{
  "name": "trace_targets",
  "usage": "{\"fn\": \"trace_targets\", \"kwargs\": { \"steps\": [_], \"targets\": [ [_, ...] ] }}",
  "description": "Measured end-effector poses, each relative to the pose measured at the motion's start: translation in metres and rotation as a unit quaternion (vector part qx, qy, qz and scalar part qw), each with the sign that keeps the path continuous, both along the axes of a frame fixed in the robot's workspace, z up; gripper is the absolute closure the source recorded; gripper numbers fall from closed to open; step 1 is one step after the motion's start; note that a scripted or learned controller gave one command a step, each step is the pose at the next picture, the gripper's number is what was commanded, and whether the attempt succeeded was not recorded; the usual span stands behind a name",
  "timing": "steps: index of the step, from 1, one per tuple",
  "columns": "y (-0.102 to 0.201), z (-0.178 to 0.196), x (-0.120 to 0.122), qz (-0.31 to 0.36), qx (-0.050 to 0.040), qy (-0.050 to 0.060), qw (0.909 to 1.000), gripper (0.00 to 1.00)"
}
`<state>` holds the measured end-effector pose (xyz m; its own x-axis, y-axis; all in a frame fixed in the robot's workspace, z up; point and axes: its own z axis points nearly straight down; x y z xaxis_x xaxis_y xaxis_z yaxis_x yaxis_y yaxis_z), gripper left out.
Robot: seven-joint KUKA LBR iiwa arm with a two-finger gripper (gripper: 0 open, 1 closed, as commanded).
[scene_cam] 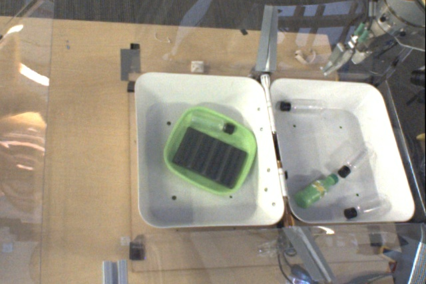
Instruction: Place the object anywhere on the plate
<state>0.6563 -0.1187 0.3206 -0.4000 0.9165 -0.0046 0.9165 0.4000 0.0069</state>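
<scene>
**A:** Camera view is consulted first: where is the object found, and where is the hand?

**B:** A green bottle (314, 191) with a black cap is seen lying on its side in the right bin (393, 143), near the front left corner. Clear vials with black caps (303, 105) are scattered around it. The green plate (174, 143) is set in the left bin (150, 196), with a dark ribbed insert and a clear vial (212, 123) already lying on it. The hand (346, 53) is held above the bench behind the right bin, nothing pinched; whether it is spread or pressed together cannot be told.

**A:** How is the bottle expected to handle?

**B:** It is judged light, stiff plastic, smooth and round, so rolling or slipping is likely. A grip across the middle of the body, square to its long axis, is judged safest; the narrower cap end is best avoided.
</scene>
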Motion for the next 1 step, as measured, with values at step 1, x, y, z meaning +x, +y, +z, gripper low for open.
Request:
{"fn": "trace_targets", "kwargs": {
  "steps": [1],
  "targets": [
    [-0.0413, 0.117, 0.0129, 0.103, -0.0008, 0.001, 0.9947, 0.0]
  ]
}}
